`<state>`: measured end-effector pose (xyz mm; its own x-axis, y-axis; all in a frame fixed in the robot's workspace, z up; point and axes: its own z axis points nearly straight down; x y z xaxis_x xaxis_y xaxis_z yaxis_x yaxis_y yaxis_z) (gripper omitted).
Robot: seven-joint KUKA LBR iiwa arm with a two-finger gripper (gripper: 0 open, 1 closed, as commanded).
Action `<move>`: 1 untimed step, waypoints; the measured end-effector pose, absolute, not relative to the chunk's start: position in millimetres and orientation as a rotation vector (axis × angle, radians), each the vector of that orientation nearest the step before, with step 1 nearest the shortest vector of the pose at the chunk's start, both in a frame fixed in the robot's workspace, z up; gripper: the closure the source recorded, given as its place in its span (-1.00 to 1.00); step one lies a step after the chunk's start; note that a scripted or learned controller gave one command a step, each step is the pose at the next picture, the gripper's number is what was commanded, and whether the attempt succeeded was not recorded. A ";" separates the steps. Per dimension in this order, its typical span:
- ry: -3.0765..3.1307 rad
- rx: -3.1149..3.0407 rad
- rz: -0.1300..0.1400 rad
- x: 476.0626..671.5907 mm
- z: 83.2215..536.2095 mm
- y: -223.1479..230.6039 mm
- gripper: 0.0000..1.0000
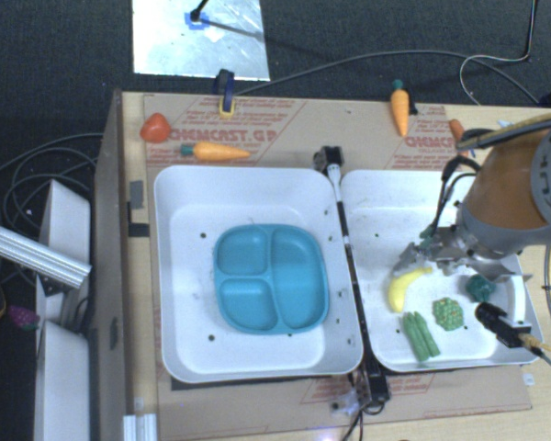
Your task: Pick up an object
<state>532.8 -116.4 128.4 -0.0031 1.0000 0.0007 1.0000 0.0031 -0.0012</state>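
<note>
- Grey arm with orange band (514,186) reached in from the right, over the right shallow white bin (386,196).
- Tool (422,257) low in that bin, just above the yellow plastic banana (402,288); whether its tips were apart or together, cannot tell.
- Green bean bundle (421,335) and green broccoli piece (448,313) near the banana; teal round piece (480,288) beside the arm.
- Blue sectioned plate (270,277) in the left white bin (193,200).
- Two orange toy carrots (217,152) (400,108) and a red-orange toy (155,129) on the tabletop (275,127).
</note>
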 end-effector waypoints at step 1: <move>-2.225 -2.218 -0.001 525.8 84.3 -88.2 -1.00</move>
<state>525.8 -88.2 84.3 -0.0029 1.0000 0.0004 1.0000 0.0029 0.0002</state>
